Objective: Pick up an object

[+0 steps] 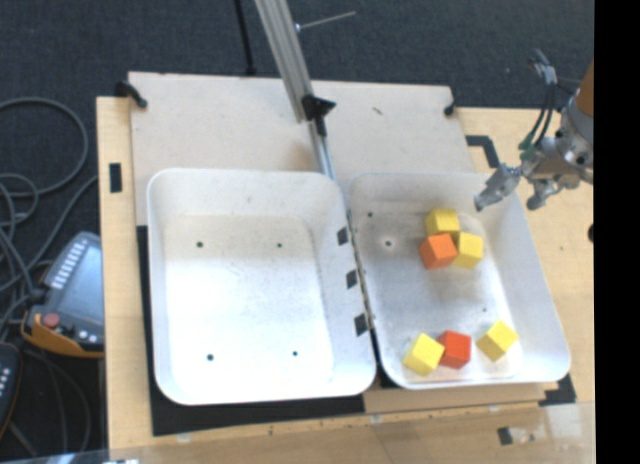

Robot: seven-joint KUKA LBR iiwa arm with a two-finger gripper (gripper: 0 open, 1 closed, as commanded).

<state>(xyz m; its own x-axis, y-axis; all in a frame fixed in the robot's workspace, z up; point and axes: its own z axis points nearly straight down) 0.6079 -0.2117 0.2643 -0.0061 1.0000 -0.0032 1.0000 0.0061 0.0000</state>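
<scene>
Camera view — the hand [516,189] hangs over the upper right rim of the right bin [535,282], fingers spread apart, nothing between them. In that bin, two clusters of blocks. Upper cluster: a yellow block [442,221], an orange block [438,250] and a second yellow block [469,247], all touching. Lower cluster near the front wall: a yellow cube [424,353] against a red cube [456,348], another yellow cube [497,340] just beside. The left bin [170,252] sits alongside on the surface [230,112].
</scene>
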